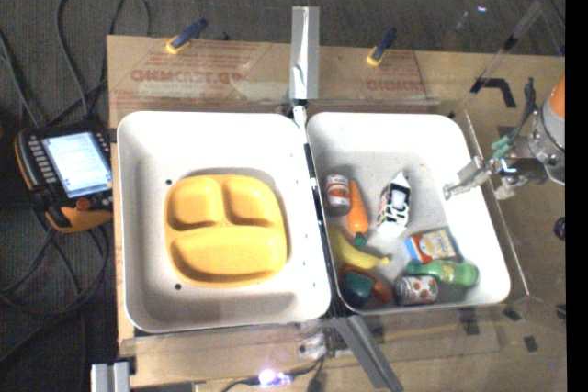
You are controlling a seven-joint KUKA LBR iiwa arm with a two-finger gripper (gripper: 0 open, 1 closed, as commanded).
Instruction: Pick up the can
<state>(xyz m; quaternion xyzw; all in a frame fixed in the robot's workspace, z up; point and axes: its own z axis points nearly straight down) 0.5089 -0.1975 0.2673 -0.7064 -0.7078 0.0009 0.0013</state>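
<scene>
Two cans lie in the right bin [432, 128]. A small red and white can [337, 193] sits near the bin's left wall, beside a carrot [357, 212]. A red-labelled can [416, 289] lies on its side at the front, just below a green bottle [452, 273]. My gripper [483, 173] hangs over the bin's right rim, well to the right of the first can and above the second. Nothing is visible in its grasp.
The right bin also holds a black and white milk carton [395, 205], a banana [359, 254], a juice box [432, 245] and small dark toys [358, 286]. A yellow divided tray [225, 228] fills the left bin [138, 197]. A pendant [69, 165] lies off the bench at left.
</scene>
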